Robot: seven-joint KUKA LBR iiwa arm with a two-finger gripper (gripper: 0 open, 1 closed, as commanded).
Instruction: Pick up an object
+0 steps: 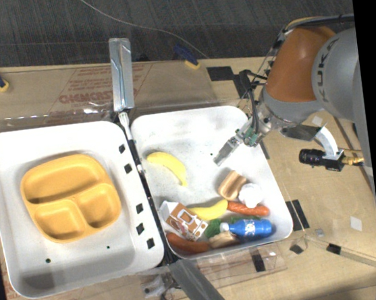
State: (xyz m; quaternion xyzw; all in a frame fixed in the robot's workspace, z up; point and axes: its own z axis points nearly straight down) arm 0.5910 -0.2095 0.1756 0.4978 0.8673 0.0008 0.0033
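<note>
The likeliest things to pick lay heaped in the near corner of the right bin [171,124]: a bread roll [231,183], a blue bottle [250,228], a carrot [248,208] and a small carton [186,221], touching one another. A banana [168,166] lay apart, with bare floor around it, probably the easier grasp. The end effector [227,150] hung above the bin's far right side, near the roll, holding nothing; whether it was apart or together could not be told. A yellow tray [70,196] sat in the left bin [26,274].
</note>
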